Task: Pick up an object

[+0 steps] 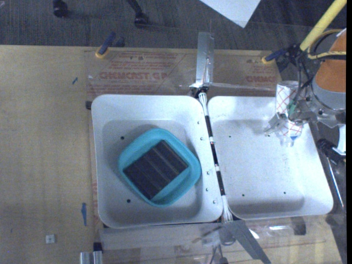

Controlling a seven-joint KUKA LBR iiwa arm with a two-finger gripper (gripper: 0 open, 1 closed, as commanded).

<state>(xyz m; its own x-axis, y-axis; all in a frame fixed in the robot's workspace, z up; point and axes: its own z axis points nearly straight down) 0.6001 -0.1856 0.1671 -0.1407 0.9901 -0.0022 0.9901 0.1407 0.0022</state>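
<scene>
Two shallow white bins sit side by side on a wooden desk (44,147). The left bin (104,114) holds a turquoise square dish (190,166) with a dark ridged block (155,169) lying inside it. The arm's claw (286,122) hangs over the upper right part of the right bin (264,197), well apart from the dish. Whether the claw is spread or closed cannot be told.
</scene>
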